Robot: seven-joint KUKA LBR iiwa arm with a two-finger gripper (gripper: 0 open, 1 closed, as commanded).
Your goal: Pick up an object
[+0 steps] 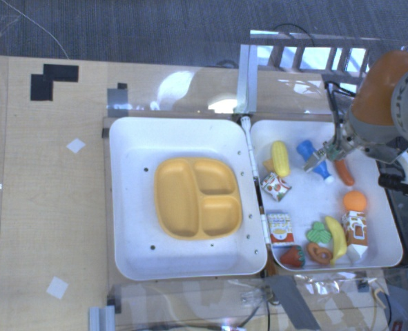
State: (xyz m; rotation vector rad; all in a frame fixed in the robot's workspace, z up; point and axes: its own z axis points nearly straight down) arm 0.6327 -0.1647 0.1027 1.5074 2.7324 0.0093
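Arm: the grey arm (397,102) with its orange band reaches in from the right, over the far part of the right bin
Gripper: the gripper (326,156) hangs low over the right bin's far half, right at the blue bottle; its fingers look slightly apart, one on each side of the bottle's top, but whether they press on it cannot be told
Blue bottle: a small blue bottle (313,158) lies tilted on the bin floor, between the corn cob and the red sausage, its far end under the fingertips
Corn cob: a yellow corn cob (280,158) lies lengthwise just left of the blue bottle, apart from it
Red sausage: a red-orange sausage (344,172) lies just right of the gripper
Orange: an orange (355,201) sits near the bin's right wall, below the sausage
Cartons: one small carton (275,186) lies tilted by the left wall, another carton (280,227) lies below it, a third carton (356,229) stands just under the orange
Near corner heap: a banana (337,234), a green leafy piece (319,232), a strawberry (293,256) and a tomato slice (320,254) crowd together at the near edge
Right bin: a shallow white bin (297,135) holding all the toy food
Left bin: the white left bin (131,185) holds a yellow divided plate (198,198) with three compartments, lying flat at its middle
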